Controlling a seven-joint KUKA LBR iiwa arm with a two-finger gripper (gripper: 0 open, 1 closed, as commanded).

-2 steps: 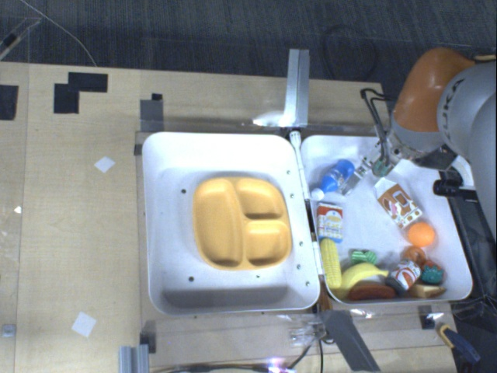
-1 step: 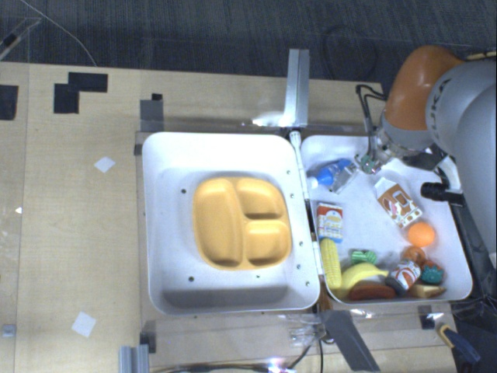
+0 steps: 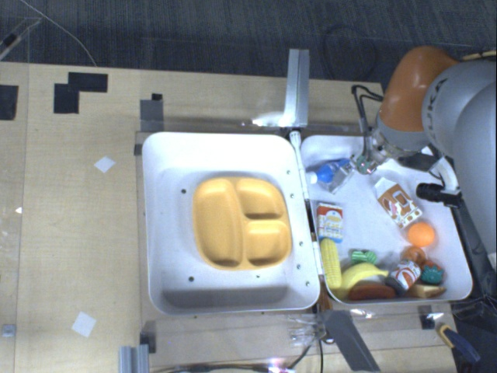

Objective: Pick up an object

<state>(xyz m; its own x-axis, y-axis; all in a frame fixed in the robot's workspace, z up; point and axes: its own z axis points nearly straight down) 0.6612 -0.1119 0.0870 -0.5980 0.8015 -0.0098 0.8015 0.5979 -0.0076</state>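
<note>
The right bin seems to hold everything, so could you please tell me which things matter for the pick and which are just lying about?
For the job:
- end effector
- blue item
- small carton
- orange ball
- banana

Lying about:
- yellow tray
- left bin

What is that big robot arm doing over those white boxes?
The grey and orange robot arm is reaching into the right bin, which is full of toy food: a corn cob, a banana, an orange ball and some small packets. Its claw is down at the far end, next to a blue and white thing. It is trying to pick something up, but nothing looks caught yet. The left bin holds a yellow divided tray.
</note>
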